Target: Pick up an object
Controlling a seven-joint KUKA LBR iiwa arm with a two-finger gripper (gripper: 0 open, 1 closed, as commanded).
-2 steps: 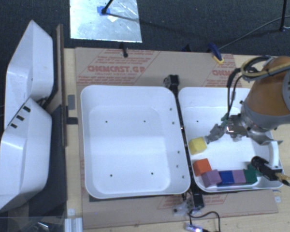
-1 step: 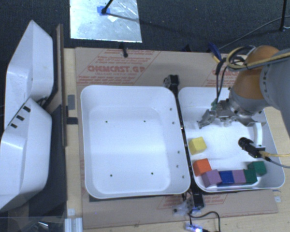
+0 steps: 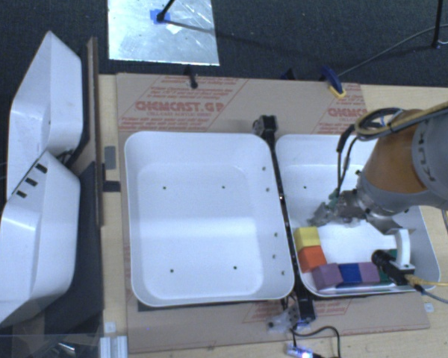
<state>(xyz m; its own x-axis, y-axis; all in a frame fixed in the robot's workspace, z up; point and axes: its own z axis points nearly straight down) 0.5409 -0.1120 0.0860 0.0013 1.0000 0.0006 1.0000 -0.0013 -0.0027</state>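
Several coloured blocks lie along the near edge of the right bin (image 3: 308, 171): a yellow block (image 3: 308, 236), an orange block (image 3: 311, 257), a purple block (image 3: 327, 275), a blue block (image 3: 351, 273) and a mauve block (image 3: 369, 272). My gripper (image 3: 324, 214) hangs low inside the right bin, just above and beyond the yellow block. The arm comes in from the right with its orange band above the wrist. I see nothing held in the gripper.
The left bin (image 3: 201, 200) sits beside the right one, with a dark divider (image 3: 282, 207) between them. Two spare white bins (image 3: 41, 177) lean at the far left. A metal sheet (image 3: 163, 21) lies on the floor beyond the bench.
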